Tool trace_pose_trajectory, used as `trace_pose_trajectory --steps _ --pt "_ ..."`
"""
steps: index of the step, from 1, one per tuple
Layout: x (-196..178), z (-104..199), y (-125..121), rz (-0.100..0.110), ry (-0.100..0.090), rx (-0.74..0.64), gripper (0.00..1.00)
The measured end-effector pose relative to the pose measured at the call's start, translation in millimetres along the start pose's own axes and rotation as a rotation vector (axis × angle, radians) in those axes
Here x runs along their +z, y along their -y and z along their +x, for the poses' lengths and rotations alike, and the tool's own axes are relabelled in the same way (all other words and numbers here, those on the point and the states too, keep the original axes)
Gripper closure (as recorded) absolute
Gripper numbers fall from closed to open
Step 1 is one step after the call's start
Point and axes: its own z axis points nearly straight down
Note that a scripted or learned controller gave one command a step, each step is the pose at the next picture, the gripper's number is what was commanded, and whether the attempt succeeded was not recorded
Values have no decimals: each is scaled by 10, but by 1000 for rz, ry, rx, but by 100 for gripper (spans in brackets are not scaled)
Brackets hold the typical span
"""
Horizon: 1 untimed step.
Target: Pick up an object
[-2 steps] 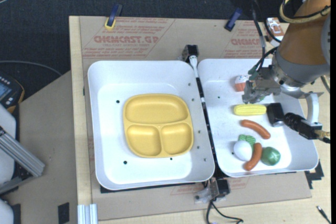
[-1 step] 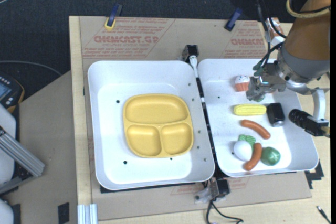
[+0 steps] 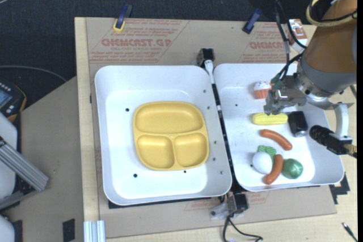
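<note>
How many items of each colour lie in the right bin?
Yellow: 1, corn
Orange: 2, sausage and sausage
Green: 1, ball
White with green: 1, radish
White with orange: 1, small piece
Total: 6

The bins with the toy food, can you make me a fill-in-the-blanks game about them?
1. The yellow tray lies in the ____ bin.
2. The gripper hangs just above the yellow ____.
3. The tray has ____ compartments.
4. The two sausages lie in the ____ bin.

Missing words: left; corn; three; right.
</note>
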Motion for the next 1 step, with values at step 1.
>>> trace_pose_trajectory --steps 1 --pt "-1 32 0 -1 0 -2 100"
